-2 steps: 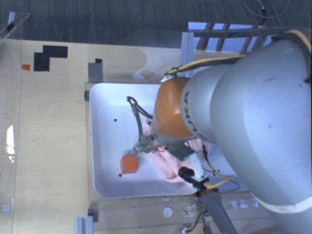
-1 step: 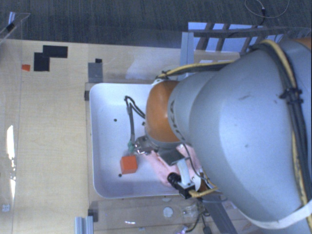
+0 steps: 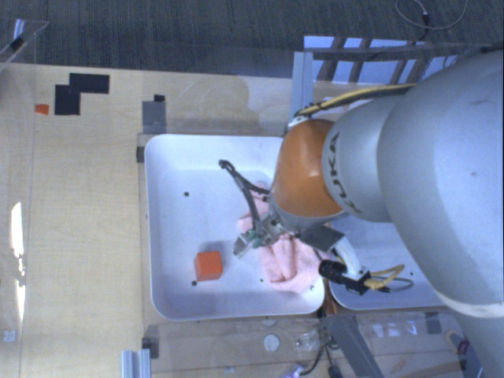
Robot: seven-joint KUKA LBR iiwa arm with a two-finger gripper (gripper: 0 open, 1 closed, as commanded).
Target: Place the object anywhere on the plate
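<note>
A small orange cube (image 3: pixel 209 265) lies on the floor of the left white bin (image 3: pixel 169 211), near its front. To its right sits a pink plate (image 3: pixel 281 264), partly hidden under the arm. My gripper (image 3: pixel 247 241) hangs over the plate's left edge, a short way right of and above the cube and apart from it. The grey arm with its orange band (image 3: pixel 309 172) covers the plate's far side.
A black cable (image 3: pixel 233 176) loops from the wrist over the middle of the left bin. The right bin (image 3: pixel 394 296) lies mostly beneath the arm, with a black connector and yellow wires (image 3: pixel 364 278) above its near left corner.
</note>
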